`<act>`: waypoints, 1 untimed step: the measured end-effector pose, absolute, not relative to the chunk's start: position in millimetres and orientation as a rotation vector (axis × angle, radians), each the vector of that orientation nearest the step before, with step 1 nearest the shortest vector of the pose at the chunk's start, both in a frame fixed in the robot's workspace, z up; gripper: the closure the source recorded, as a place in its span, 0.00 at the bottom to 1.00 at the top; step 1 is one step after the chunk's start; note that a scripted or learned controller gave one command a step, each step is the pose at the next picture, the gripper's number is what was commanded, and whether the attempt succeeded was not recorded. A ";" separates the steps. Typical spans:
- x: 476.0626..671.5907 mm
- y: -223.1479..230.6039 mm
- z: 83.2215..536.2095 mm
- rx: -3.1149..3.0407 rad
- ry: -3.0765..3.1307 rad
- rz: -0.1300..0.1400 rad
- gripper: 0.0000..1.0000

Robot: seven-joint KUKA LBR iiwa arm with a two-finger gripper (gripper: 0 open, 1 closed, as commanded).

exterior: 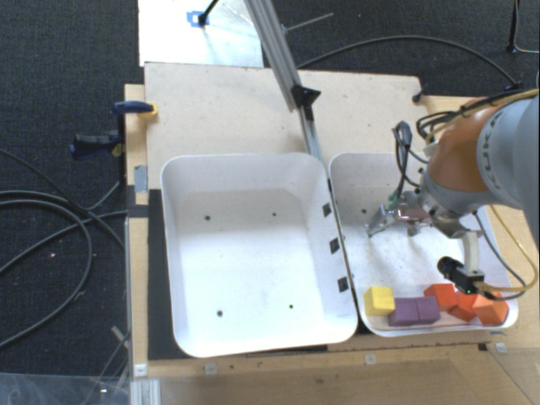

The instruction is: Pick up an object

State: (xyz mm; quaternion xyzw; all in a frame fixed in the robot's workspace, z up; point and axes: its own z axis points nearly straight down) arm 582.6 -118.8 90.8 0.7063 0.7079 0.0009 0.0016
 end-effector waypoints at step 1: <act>647.6 -139.2 91.8 2.208 2.223 0.007 0.00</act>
